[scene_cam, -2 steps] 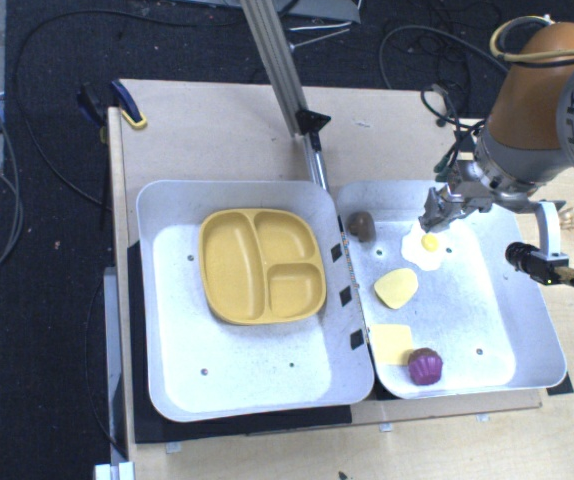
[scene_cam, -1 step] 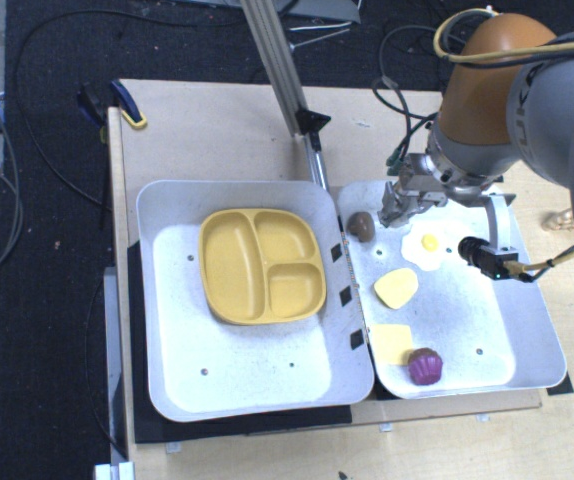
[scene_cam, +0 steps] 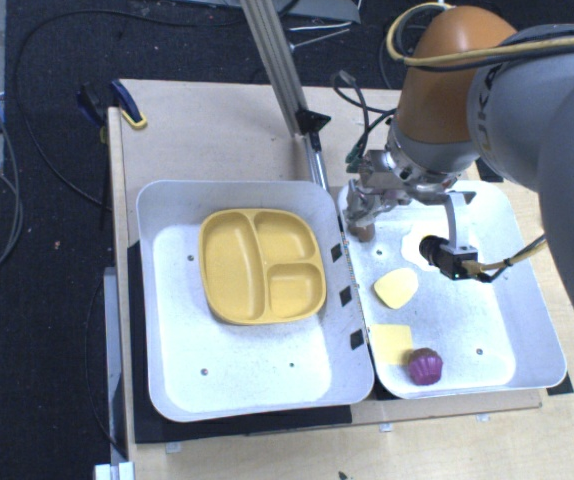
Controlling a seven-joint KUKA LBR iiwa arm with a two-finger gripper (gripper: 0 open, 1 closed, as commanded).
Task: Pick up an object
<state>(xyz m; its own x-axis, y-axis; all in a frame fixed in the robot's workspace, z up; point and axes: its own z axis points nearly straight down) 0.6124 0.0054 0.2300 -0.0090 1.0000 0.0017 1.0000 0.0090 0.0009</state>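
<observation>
The gripper point(scene_cam: 362, 213) hangs low at the right bin's point(scene_cam: 527, 298) far left corner, close against the wall shared with the left bin point(scene_cam: 167, 368); its fingers' spread cannot be told. Open floor lies toward the near right. A pale yellow wedge point(scene_cam: 396, 289), a yellow block point(scene_cam: 390, 344) and a purple berry-like piece point(scene_cam: 425, 366) sit near the left wall. A yellow divided tray point(scene_cam: 262, 265) lies lengthwise front to back.

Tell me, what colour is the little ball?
Purple. The ball shows in the camera view, in the right bin.

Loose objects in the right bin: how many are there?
3: a pale yellow piece mid-bin, a yellow block near the front-left, a purple item beside it. The arm may hide others.
</observation>
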